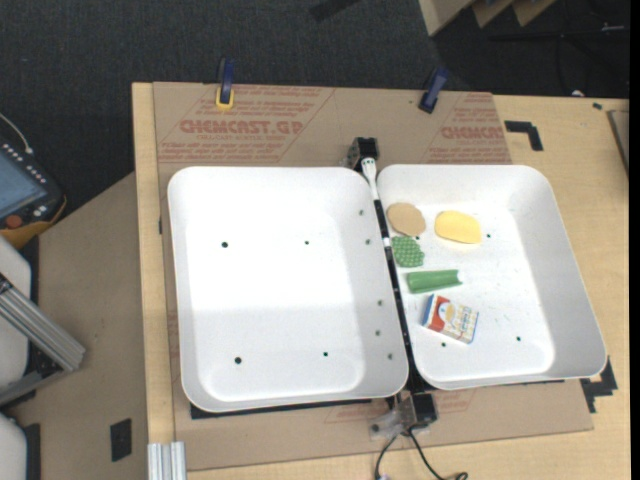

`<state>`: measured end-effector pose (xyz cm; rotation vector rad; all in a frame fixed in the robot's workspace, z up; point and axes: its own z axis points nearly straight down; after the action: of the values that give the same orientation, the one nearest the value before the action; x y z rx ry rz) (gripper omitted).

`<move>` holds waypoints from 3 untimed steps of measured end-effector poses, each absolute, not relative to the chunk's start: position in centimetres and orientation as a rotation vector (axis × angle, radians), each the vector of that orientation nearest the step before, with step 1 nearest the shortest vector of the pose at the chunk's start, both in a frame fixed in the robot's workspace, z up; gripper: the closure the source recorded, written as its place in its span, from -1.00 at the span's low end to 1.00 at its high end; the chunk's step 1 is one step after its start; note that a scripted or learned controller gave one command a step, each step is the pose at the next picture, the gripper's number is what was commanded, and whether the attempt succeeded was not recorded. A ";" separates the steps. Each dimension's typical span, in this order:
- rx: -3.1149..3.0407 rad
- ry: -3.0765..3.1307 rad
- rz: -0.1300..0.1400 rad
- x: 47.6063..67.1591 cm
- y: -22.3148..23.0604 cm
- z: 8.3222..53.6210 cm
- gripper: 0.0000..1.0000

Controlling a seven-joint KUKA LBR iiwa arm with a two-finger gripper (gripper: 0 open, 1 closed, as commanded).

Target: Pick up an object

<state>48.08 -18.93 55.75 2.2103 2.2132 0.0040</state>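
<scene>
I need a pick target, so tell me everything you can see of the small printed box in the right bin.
The small printed box is a flat rectangular packet, white with red, blue and orange print, seemingly cardboard. It lies flat and skewed on the floor of the right bin, toward the near side. Its upper corner sits close to the green bar; contact cannot be told.

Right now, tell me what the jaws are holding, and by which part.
Nothing is held: the yellow piece, tan disc, green items and small packet all lie loose in the right bin.
</scene>
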 end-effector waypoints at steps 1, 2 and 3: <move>2.207 2.210 0.005 48.1 -19.0 56.8 1.00; 2.203 2.206 0.007 48.2 -19.0 57.9 1.00; 2.199 2.203 0.008 48.3 -19.0 59.0 1.00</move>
<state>48.27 -19.02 58.98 2.1988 2.2025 0.0084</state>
